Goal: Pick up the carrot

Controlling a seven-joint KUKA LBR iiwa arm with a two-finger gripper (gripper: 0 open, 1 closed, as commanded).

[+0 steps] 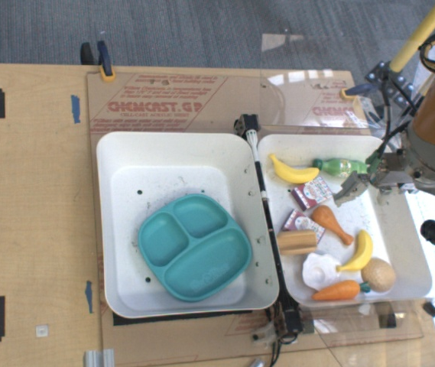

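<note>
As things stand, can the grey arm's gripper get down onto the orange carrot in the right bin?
Probably yes: the orange carrot lies uncovered at the near edge, though a yellow banana and tan potato crowd it. The gripper hovers farther back.

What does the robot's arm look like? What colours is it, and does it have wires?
The arm comes in from the right. It is grey with a big orange band above the wrist. Black cables loop around it near the top. At its end is a dark grey metal gripper, small beside the thick arm. A yellow pole slants behind it.
</note>
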